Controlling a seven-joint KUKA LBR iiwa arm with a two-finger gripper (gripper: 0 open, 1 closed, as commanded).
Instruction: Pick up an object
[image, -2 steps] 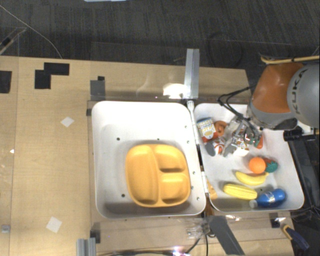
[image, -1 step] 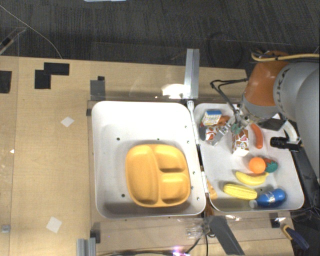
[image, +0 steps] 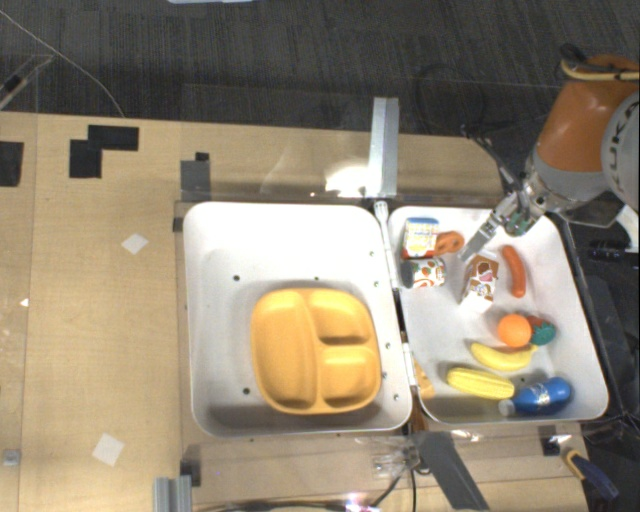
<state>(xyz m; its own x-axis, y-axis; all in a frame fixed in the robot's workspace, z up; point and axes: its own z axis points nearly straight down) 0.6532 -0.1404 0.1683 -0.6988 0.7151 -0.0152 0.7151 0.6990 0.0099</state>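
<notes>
My gripper hangs over the back part of the right bin, reaching in from the grey and orange arm at the upper right. Its tip is just above a brown and white carton and between an orange piece and a red sausage. I see nothing held in it. Further left lie a blue and white carton and a small red and white carton. Toward the front are an orange, two bananas and a blue object.
The left bin holds a yellow compartment plate. A grey metal post stands behind the wall between the two bins. A small green thing sits beside the orange. Wooden bench top stretches to the left.
</notes>
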